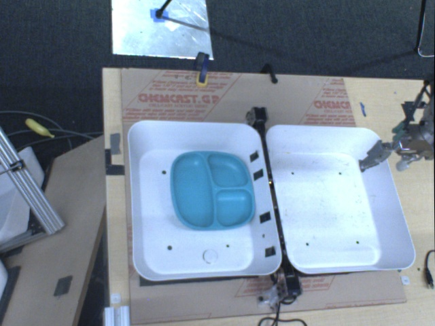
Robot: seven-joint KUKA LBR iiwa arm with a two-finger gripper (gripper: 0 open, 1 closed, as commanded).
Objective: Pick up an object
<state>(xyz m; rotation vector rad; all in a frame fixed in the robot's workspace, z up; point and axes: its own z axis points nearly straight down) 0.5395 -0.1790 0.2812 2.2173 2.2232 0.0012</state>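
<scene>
A: What do we have on the counter [326, 94]?

B: We see two shallow white bins side by side on a brown sheet printed with red lettering. The left bin [146, 202] holds a blue divided plate [212, 190], lying flat near the middle of the bin floor, with one long compartment on its left side and two smaller ones on its right.

A: Anything else in that bin with it?

B: We make out a small, pale round thing [210, 255] on the floor just below the plate, near the front wall. It is too faint for us to tell what it is.

A: And the right bin [387, 209]?

B: Its floor shows faint dark scuffs and a few small holes.

A: Where is the end effector [373, 156]?

B: It reaches in from the right, over the upper right corner of the right bin, well apart from the plate. One grey finger slants down and to the left across the bin's rim. We cannot tell how far open it is, and we see nothing held in it.

A: What lies beyond the bins?

B: A shiny metal sheet [162, 17] rests on the dark floor past the counter's far edge, and a yellow and blue clamp [202, 69] sits on that edge.
</scene>
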